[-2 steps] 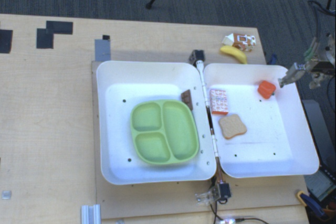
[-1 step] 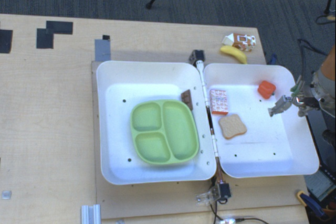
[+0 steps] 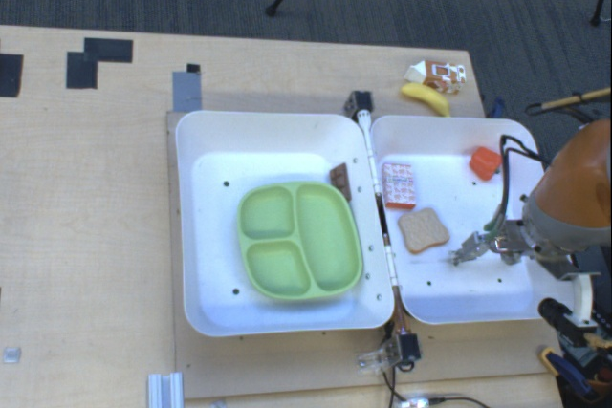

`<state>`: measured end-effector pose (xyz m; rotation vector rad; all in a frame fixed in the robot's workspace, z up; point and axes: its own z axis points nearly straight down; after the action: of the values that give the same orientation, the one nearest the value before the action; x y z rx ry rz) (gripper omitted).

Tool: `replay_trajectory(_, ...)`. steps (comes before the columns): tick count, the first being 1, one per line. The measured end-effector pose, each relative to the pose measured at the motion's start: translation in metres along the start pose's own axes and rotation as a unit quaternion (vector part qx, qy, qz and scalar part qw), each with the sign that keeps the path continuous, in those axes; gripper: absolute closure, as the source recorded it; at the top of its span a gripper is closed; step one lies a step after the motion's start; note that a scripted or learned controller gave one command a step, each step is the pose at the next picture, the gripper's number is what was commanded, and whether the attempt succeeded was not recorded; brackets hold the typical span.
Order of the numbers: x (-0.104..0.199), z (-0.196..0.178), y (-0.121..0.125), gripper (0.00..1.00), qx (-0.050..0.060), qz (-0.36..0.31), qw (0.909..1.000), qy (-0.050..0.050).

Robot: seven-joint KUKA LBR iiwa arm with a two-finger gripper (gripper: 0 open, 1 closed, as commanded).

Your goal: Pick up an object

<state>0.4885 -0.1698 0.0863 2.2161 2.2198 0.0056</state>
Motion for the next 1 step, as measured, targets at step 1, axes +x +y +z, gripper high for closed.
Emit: replay_trajectory(1, 0.0001, -0.0116, 0.0025, 1.00, -0.003, -0.001, 1.0000, 0.000)
